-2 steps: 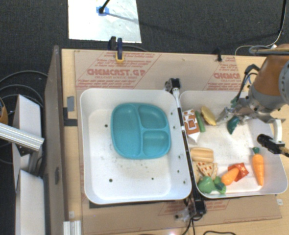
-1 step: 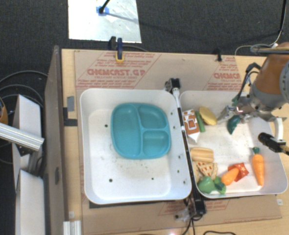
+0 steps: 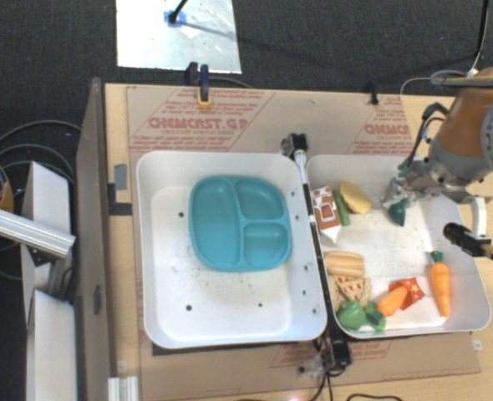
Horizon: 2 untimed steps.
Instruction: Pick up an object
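My gripper hangs over the back right part of the right bin, at the end of the grey arm with its orange band. A small teal object shows right at its tip; whether it is gripped cannot be made out. To the left lie a yellow toy, a green piece and an orange-and-white carton. A carrot lies near the right wall.
Along the right bin's front lie a cracker stack, a pizza slice, a green pepper, an orange piece and a red piece. The left bin holds a teal divided plate.
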Motion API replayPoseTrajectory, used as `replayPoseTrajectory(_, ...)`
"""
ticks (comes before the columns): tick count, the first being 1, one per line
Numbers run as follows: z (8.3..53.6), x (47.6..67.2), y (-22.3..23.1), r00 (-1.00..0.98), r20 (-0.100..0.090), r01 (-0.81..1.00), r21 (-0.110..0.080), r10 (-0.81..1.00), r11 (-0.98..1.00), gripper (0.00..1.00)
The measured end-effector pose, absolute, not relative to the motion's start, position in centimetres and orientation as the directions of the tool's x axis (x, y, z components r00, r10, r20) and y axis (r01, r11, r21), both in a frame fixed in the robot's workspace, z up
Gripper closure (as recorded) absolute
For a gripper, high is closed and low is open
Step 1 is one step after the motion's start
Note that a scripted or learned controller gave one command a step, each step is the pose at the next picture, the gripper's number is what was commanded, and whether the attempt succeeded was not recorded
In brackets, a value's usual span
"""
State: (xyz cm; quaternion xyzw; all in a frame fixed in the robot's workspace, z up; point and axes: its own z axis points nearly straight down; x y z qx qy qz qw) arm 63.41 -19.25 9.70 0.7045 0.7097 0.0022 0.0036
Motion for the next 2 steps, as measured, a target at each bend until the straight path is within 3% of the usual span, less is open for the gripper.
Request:
replayPoseTrajectory(1,9.1,61.3,-12.6,-0.008,0.002,1.0,-0.001,1.0,0.008,1.0)
replayPoseTrajectory(2,19.1,61.8,-2.4,-0.015,0.004,1.0,0.011,1.0,0.015,1.0)
